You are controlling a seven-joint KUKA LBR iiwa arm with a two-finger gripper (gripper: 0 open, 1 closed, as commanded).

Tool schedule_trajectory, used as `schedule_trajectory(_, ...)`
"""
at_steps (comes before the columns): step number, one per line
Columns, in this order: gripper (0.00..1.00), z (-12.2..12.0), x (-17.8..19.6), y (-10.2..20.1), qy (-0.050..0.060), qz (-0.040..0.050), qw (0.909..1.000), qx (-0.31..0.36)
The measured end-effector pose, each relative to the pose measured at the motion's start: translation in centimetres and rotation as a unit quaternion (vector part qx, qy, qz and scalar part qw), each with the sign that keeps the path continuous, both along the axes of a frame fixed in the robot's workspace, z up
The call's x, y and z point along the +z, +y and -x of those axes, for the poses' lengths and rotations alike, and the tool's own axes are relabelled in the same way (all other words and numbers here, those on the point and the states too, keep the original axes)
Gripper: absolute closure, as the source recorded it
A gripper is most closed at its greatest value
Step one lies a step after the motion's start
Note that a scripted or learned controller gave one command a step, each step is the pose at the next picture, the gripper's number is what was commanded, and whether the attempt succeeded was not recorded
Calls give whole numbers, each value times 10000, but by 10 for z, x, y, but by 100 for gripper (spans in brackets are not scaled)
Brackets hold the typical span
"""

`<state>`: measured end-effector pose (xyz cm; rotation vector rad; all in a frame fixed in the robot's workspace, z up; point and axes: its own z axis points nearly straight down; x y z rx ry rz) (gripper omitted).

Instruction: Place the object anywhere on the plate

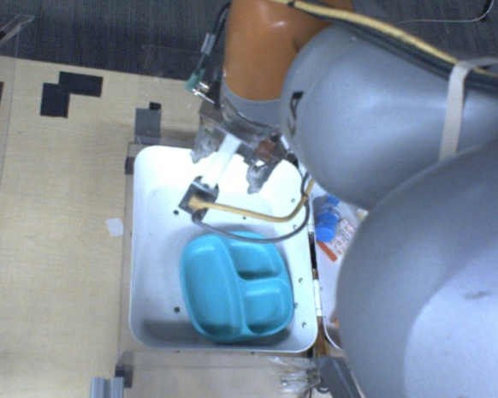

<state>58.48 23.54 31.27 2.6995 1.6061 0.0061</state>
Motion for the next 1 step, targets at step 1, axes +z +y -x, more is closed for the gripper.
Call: schedule_trajectory(1,0,91,-185,-5,23,6,9990,451)
